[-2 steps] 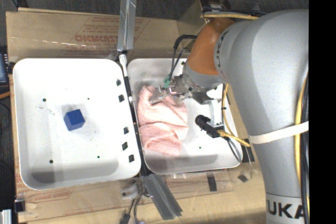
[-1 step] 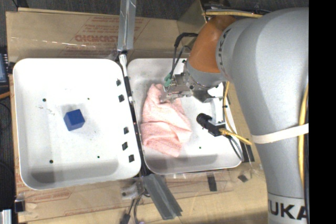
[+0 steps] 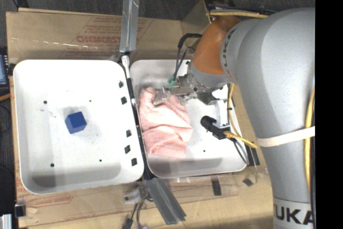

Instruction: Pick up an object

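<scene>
A blue cube (image 3: 76,122) is held in the left bin (image 3: 32,78); a pink cloth (image 3: 163,126) in the right bin (image 3: 230,161). The gripper (image 3: 163,95) is seen at the cloth's twelve o'clock edge, touching it; its grasp cannot be told.

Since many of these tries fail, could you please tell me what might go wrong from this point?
1. The gripper sits at the top edge of the crumpled pink cloth; it may pinch just a thin fold that slips out when lifted.
2. The cloth lies against the wall between the bins, so it could drag there.
3. The blue cube lies in the left bin, far from the gripper, so it looks like no quick fallback.
</scene>
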You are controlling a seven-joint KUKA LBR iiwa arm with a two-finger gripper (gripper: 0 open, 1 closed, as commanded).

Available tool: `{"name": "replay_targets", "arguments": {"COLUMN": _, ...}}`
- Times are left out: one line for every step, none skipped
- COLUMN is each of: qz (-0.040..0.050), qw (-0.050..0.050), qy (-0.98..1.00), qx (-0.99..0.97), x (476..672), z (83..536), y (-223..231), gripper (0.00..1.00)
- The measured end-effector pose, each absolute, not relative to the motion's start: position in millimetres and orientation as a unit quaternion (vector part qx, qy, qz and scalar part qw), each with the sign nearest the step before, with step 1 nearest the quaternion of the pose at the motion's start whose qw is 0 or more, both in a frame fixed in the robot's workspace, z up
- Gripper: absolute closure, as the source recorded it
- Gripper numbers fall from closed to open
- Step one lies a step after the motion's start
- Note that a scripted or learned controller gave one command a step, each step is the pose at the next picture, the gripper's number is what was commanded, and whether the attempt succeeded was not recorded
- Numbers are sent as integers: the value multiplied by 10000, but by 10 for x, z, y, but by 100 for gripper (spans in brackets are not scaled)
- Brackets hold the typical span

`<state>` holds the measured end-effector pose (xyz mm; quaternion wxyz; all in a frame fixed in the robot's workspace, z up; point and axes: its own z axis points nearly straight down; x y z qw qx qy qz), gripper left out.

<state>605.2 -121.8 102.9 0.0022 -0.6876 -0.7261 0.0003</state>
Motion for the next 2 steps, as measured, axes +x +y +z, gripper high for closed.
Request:
{"name": "replay_targets", "arguments": {"qz": -2, "qw": 9, "qy": -7317, "qx": -6816, "x": 5961, "z": 932, "y": -1460, "gripper": 0}}
{"name": "replay_targets", "arguments": {"qz": 0, "qw": 22, "qy": -7342, "qx": -6790, "x": 5966, "z": 1033, "y": -1440, "gripper": 100}}
